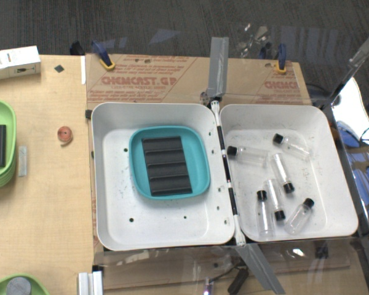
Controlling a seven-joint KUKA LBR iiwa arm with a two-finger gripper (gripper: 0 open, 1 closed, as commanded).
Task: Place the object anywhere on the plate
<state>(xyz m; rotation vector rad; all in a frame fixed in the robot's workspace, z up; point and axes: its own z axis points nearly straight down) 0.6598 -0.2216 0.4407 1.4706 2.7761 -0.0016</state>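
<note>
The left bin (111, 220) holds a teal plate (200, 165) with a dark ridged insert (166, 165) lying across its middle; the right bin (332, 214) holds six clear vials with black caps, lying loose on their sides. One vial (246, 155) lies near the divider (224, 165), one (292, 144) near the far wall, one (281, 174) mid-bin, and three cluster toward the near wall: (263, 209), (274, 203) and (300, 214). No vial is on the plate, so the task looks not yet begun. The state of the hand cannot be told from this view. Risks from here, as judged: the vials are round, smooth and transparent, so a pinch off their axis would likely squirt one sideways or let it roll. The two vials (263, 209) and (274, 203) appear to touch or nearly so, though glare and clear glass make the gap hard to read; a descent there could catch both or wedge a finger between them. The vial by the divider sits close enough to the wall that a finger might strike the rim. At release, a vial dropped onto the ridged insert could roll along a groove, or bounce off the plate's sloped rim onto the bin floor. The mid-bin vial seems the safest pick, lying apart from its neighbours.
</note>
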